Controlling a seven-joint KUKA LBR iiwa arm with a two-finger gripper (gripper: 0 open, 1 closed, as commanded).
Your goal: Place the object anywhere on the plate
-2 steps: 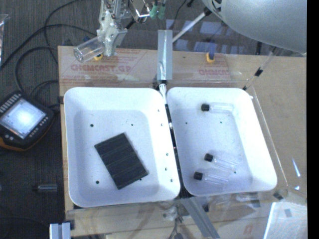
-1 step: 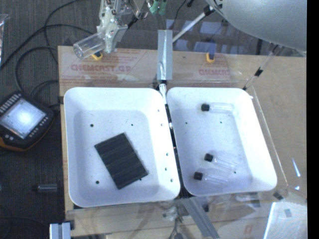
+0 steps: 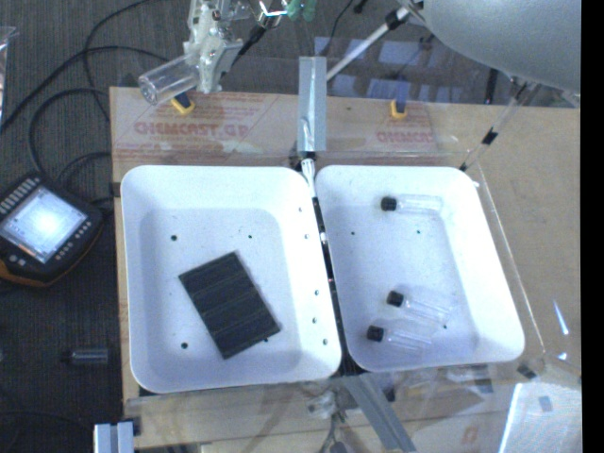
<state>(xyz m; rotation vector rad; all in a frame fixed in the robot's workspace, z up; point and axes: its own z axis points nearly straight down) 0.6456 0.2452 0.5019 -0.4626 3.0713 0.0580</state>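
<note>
A dark ribbed rectangular plate [image 3: 229, 304] lies flat and skewed on the floor of the left bin [image 3: 129, 281]. My gripper [image 3: 209, 72] hangs beyond the far left corner of that bin, over the back of the bench. It is shut on one end of a clear tube [image 3: 170, 81], which sticks out to the left. The plate sits well toward the near side from the gripper. The grey arm [image 3: 510, 17] crosses the top right corner.
The right bin [image 3: 502, 281] holds three clear tubes with black caps: one at the back [image 3: 411, 203] and two near the front [image 3: 420, 303] [image 3: 396, 334]. A metal post [image 3: 311, 107] stands behind the bins' seam. A teach pendant [image 3: 42, 229] lies off the bench at left.
</note>
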